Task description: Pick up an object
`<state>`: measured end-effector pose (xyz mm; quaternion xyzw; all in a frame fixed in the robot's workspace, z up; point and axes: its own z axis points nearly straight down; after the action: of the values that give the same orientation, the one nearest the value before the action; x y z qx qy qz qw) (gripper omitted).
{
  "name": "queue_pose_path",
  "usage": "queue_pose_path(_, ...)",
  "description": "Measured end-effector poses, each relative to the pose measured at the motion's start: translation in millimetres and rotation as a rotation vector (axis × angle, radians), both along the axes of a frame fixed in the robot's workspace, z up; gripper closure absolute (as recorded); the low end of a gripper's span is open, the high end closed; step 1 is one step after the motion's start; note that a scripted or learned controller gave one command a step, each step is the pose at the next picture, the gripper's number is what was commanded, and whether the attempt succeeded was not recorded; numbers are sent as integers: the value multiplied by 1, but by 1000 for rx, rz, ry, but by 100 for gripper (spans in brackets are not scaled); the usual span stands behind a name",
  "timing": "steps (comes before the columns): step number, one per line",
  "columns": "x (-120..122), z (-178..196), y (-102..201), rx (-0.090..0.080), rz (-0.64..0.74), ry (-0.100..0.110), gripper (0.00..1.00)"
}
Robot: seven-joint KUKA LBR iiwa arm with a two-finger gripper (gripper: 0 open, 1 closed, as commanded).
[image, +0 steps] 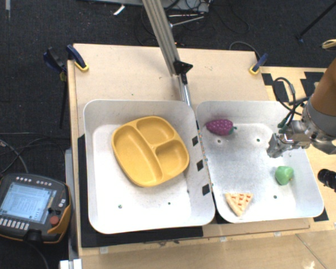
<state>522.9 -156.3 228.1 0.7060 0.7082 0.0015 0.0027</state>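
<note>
The right bin (252, 150) holds three toys: a purple grape bunch (220, 126) at its back left, a green round toy (284, 175) at its right, and a pizza slice (238, 202) near its front. My gripper (275, 149) hangs over the right side of this bin, just above and behind the green toy. Nothing shows between its tips.
A yellow divided plate (150, 149) lies in the left bin (100, 195). A metal pole (165, 29) slants down to the divider between the bins. A teach pendant (27, 206) sits on the floor at the left.
</note>
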Motion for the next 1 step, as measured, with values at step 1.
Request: queue_pose_path(1, 2, 44, 0, 0, 1, 1, 100)
